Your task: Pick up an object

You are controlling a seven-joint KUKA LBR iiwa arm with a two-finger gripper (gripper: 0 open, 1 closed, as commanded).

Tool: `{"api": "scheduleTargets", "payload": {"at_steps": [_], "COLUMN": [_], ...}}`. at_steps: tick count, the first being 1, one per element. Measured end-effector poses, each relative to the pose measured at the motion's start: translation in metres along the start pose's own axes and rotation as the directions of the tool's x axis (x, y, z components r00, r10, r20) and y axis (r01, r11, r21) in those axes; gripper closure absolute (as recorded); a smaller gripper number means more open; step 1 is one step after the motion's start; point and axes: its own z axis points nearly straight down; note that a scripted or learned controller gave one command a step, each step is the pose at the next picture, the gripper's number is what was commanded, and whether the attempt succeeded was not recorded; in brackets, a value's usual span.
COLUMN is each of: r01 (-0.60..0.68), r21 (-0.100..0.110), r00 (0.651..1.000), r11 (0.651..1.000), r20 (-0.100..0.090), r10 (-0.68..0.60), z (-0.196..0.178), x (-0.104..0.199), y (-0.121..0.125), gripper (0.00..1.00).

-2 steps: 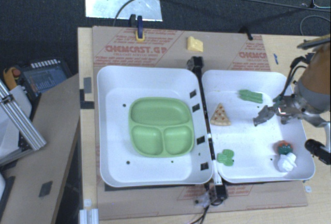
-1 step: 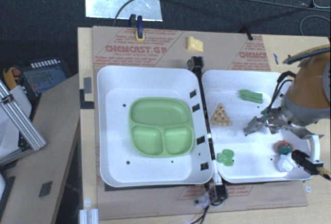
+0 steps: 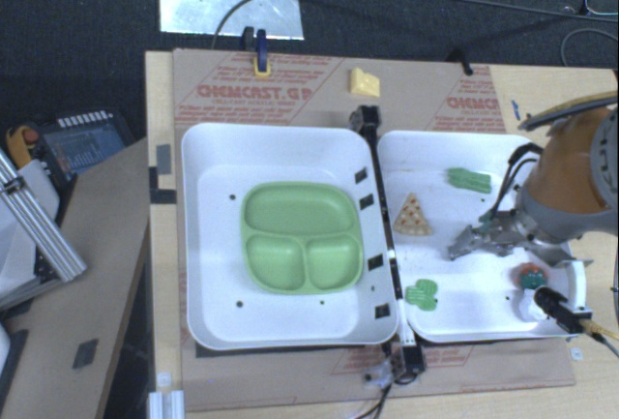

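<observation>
Two white bins (image 3: 208, 214) share the bench; gripper (image 3: 462, 245) hovers in the right one, jaw state unclear; next, descend onto the pizza slice (image 3: 413, 216).

Glossy white plastic bins (image 3: 208, 243), green tray (image 3: 298, 235)

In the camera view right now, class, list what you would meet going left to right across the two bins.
green divided tray → pizza-slice toy → small green toy → long green toy → gripper → teal and red toy

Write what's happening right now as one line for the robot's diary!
task: pick up an object | claw: low in right bin, nothing seen held | nearest: pizza slice toy | left bin: green tray
</observation>
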Motion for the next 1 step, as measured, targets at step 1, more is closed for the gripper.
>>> {"api": "scheduleTargets", "payload": {"at_steps": [1], "r01": [0.000], "r21": [-0.004], "r00": [1.000], "r11": [1.000], "r20": [0.002], "r10": [0.000], "z": [-0.0121], "x": [-0.0007], "y": [0.0011], "gripper": [1.00]}}
